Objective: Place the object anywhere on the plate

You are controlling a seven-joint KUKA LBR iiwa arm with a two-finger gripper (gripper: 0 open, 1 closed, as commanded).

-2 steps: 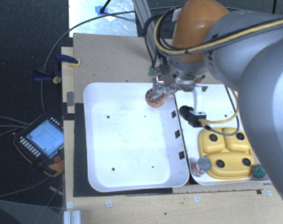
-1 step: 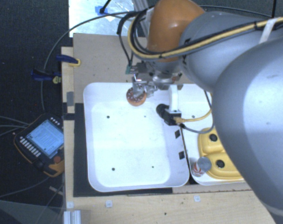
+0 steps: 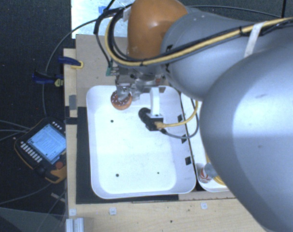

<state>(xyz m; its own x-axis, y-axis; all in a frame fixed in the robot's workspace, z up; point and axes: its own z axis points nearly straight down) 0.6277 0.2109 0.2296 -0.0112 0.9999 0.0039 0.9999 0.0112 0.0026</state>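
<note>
while reaching in from the right and covering much of the scene, looming as the grey arm (image 3: 223,81) with its orange band, hiding most of the right bin (image 3: 200,186) and whatever is lying under that bulk. sitting beneath it all as the pale worktop (image 3: 136,209), carrying both bins side by side. lying open to view as the left bin (image 3: 132,178), white and mostly bare. hanging low over that bin's far left corner as the gripper (image 3: 123,88), with its grip state impossible to tell from here, being lost among cables and wrist hardware.

resting, or possibly being held, right at the gripper's tip as the small round brown object (image 3: 121,100), near the left bin's far rim; not telling which. judging the task as being at an early stage: possibly picking up, with carrying and setting down on the plate not yet done.

lying off the worktop to the left as a teach pendant (image 3: 42,146) with a lit screen, well apart from the work. trailing near the gripper as a yellow cable (image 3: 173,123), perhaps crowding any lift. peeking out in the right bin as some small coloured items (image 3: 206,173), too hidden to name. gripping the worktop's far left edge as a blue clamp (image 3: 69,62).
</note>
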